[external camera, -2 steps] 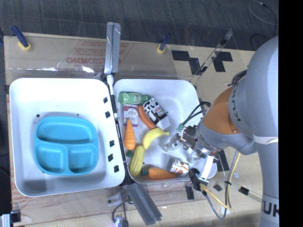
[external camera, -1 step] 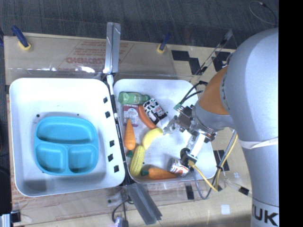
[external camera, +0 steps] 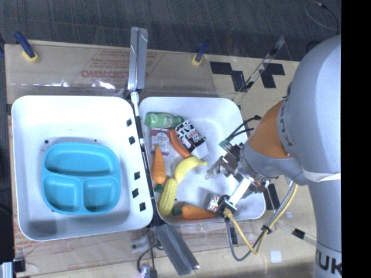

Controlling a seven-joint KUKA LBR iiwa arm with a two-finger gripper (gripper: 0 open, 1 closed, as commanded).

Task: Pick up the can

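The can [external camera: 160, 139], silvery with a reddish label, lies on its side near the left wall of the right bin [external camera: 229, 110], just below a green bottle-like thing [external camera: 162, 120]. My gripper [external camera: 220, 165] hangs low over the bin's right half, to the right of a banana [external camera: 188, 167] and well apart from the can. Nothing shows between its fingers.
Around the can lie a black-and-white carton [external camera: 190, 135], an orange sausage-like piece [external camera: 178, 145] and a carrot [external camera: 158, 164]. A corn cob [external camera: 168, 194] and a second carrot [external camera: 197, 213] lie near the front wall. The left bin [external camera: 29, 114] holds a blue compartment tray [external camera: 82, 176].
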